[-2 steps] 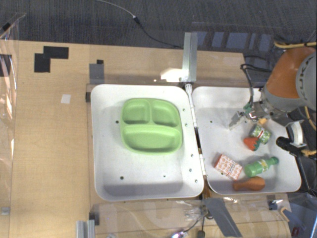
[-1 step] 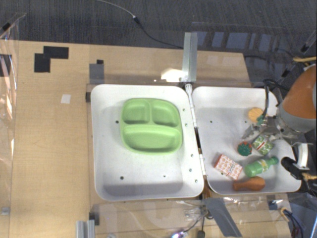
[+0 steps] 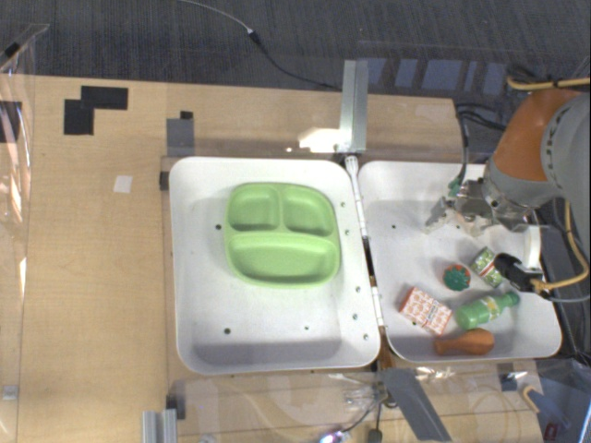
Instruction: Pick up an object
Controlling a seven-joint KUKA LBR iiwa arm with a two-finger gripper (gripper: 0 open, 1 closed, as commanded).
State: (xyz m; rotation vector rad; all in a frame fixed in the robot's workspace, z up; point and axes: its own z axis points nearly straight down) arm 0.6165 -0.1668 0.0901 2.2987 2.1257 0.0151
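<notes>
A small cluster lies in the right bin (image 3: 406, 201): green ball (image 3: 456, 278), small can (image 3: 486, 263), green bottle (image 3: 485, 311), patterned box (image 3: 426, 309), orange piece (image 3: 465, 341). The hand (image 3: 450, 212) hovers just above them, fingers spread, holding nothing.

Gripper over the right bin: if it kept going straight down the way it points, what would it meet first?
Probably bare floor of the right bin. The gripper hangs over the upper part, apart from the toys clustered lower down; the green ball is nearest. Depth is unclear from this slant.
</notes>
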